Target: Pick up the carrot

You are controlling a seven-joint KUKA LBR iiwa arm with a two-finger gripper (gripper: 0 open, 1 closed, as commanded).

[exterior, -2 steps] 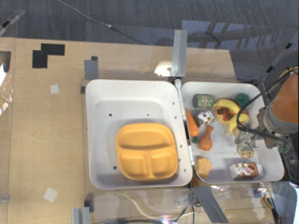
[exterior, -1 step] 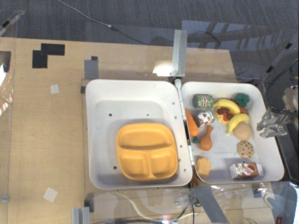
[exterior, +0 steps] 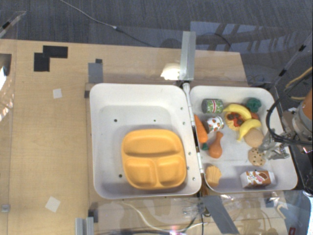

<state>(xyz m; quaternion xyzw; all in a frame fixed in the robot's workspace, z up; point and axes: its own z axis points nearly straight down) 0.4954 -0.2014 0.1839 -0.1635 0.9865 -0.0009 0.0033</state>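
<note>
The carrot (exterior: 200, 131) is a slim orange piece lying along the left wall of the right bin (exterior: 292, 182), next to the divider between the bins. My gripper (exterior: 273, 150) hangs low over the right side of that bin, beside a round cookie (exterior: 255, 156) and a tan potato-like piece (exterior: 253, 138). It is well to the right of the carrot, with an orange drumstick (exterior: 216, 146) and a small can (exterior: 214, 124) in between. Nothing shows in its grasp.
The right bin also holds a green can (exterior: 212, 105), bananas (exterior: 243, 119), a dark green vegetable (exterior: 253, 104), a ridged yellow piece (exterior: 212, 173) and a small carton (exterior: 257, 178). A yellow divided plate (exterior: 152, 158) sits in the left bin (exterior: 112, 106).
</note>
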